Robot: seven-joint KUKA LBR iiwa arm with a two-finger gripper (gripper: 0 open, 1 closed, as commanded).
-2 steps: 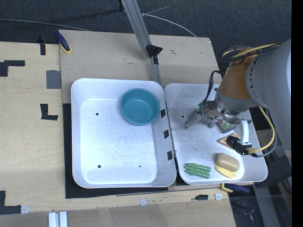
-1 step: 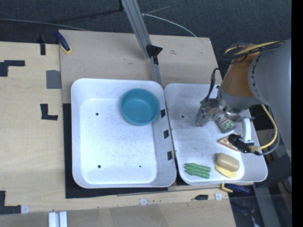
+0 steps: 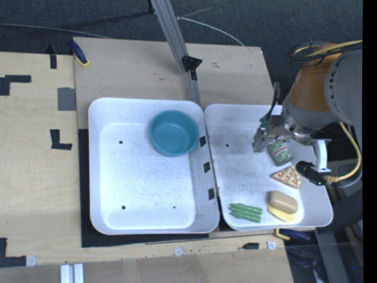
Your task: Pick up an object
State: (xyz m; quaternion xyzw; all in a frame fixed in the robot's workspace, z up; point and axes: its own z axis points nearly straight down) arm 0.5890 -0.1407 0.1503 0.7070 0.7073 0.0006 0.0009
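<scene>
— Starting with the biggest things: why two bins, and why is the arm [image 3: 330,93] over the right one?

— My guess is the right bin [image 3: 235,158] is the supply side, since nearly all the loose pieces lie in it, so the arm leans in from the right to reach them. The left bin [image 3: 118,175] holds just a blue bowl [image 3: 174,133], sitting upright near its back right corner, close to the wall the bins share.

— And the hand itself?

— The gripper [image 3: 268,135] hangs low at the right bin's back right area, just above and left of a small can [image 3: 280,152]. The can seems to touch or sit right under the fingertips, but I cannot tell whether the fingers are spread, pressed together, or pinching it; they merge into a dark blur. I would not say it holds anything.

— So the can is the target?

— Likely, judging by how near it is. It stands roughly upright by the right wall. Any other piece would do for the task, though.

— What else, going down in size?

— A tan bar of soap [image 3: 283,206] lies in the front right corner, with something yellow beneath its front edge. Green beans [image 3: 245,212] lie flat to its left, near the front wall. A pizza slice [image 3: 287,177], a small triangle, lies between can and soap, close to both. That crowding could get in the way of a grasp.

— Any writing to read?

— The can has a green and red label on white, too small to read. Nothing else carries legible lettering.
</scene>
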